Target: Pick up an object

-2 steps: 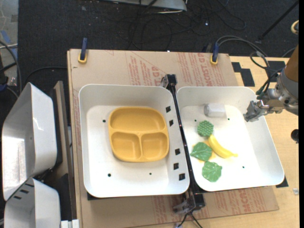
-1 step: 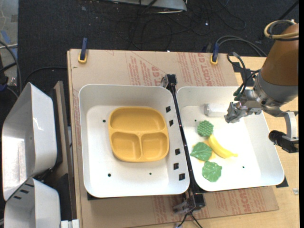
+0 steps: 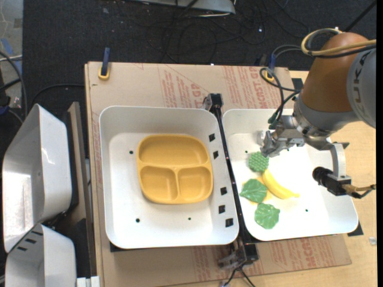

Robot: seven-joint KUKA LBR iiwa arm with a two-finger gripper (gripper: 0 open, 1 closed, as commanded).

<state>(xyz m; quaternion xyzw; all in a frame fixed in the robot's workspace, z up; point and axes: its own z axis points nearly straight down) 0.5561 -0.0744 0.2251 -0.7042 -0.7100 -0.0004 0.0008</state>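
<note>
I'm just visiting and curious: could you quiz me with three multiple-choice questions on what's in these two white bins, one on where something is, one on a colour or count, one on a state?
1. Where does the banana lie?
A. left bin
B. right bin
C. on the cardboard

2. What colour is the divided tray?
A. yellow
B. blue
C. red

3. How does the tray sit?
A. upside down
B. on edge
C. flat, compartments up

Answers: 1 B, it lies beside green toys below the gripper. 2 A, its whole surface is yellow. 3 C, all three compartments face the camera.

A yellow divided tray (image 3: 175, 167) sits in a white bin (image 3: 119, 220), while another white bin (image 3: 335, 214) shows a yellow banana (image 3: 277, 186), a dotted green ball (image 3: 258, 161) and two green leafy pieces (image 3: 254, 191).
</note>
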